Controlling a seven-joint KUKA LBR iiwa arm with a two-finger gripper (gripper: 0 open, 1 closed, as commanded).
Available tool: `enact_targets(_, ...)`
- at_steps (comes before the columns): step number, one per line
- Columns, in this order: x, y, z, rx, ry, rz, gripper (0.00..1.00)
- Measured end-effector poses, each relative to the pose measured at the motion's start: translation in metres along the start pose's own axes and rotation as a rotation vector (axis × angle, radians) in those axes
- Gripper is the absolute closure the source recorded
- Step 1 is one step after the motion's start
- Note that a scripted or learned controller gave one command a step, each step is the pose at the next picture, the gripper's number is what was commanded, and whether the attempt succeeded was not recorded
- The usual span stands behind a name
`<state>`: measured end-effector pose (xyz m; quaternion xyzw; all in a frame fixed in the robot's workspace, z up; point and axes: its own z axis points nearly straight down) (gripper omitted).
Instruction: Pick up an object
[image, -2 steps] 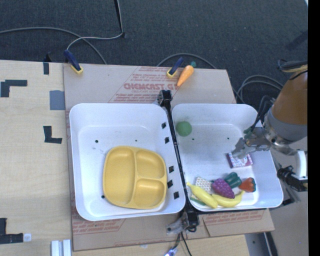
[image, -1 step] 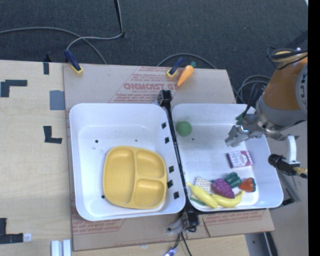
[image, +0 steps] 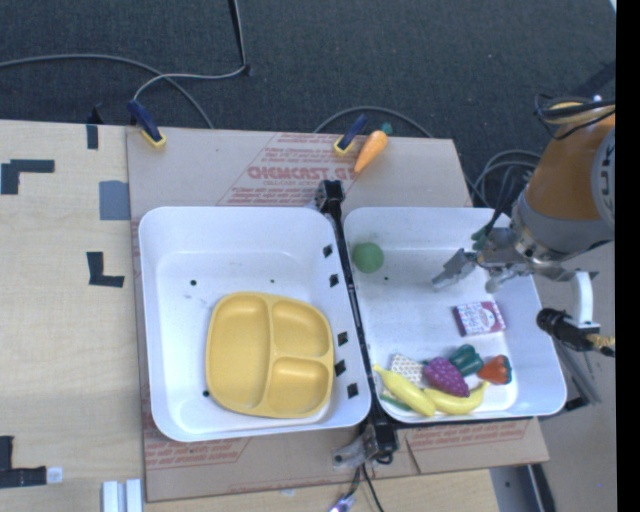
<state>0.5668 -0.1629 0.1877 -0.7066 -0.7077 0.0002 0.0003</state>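
Note:
My gripper (image: 472, 272) hangs over the upper right part of the right bin (image: 420, 228), fingers spread open with nothing between them. A green ball (image: 368, 257) lies at the bin's upper left, well left of the gripper. A small pink and white packet (image: 478, 318) sits just below the gripper. Along the bin's front edge lie a yellow banana (image: 425, 396), purple grapes (image: 446, 375), a green item (image: 465, 356), a red item (image: 495, 371) and a pale cracker-like piece (image: 403, 365).
The left bin (image: 165, 250) holds a yellow sectioned plate (image: 268, 354). A toy carrot (image: 370, 150) lies on the cardboard behind the bins, with clamps and cables nearby. The grey and orange arm (image: 565, 190) enters from the right.

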Motion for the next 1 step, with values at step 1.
enact_targets(1,-0.0041,0.0051,0.0395,0.002,-0.001,0.001,0.00)
